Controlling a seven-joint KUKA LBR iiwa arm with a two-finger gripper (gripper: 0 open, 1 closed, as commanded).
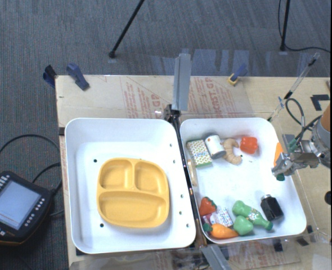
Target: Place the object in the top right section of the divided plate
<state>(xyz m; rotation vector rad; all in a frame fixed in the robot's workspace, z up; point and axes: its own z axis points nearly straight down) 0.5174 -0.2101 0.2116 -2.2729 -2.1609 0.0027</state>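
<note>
The arm's gripper (283, 170) hangs over the right bin's (267, 129) outer rim; whether its jaws are apart or together cannot be told. No toy is between them. The yellow divided plate (134, 200) lies well to their left, its top right section (149, 178) bare.
</note>
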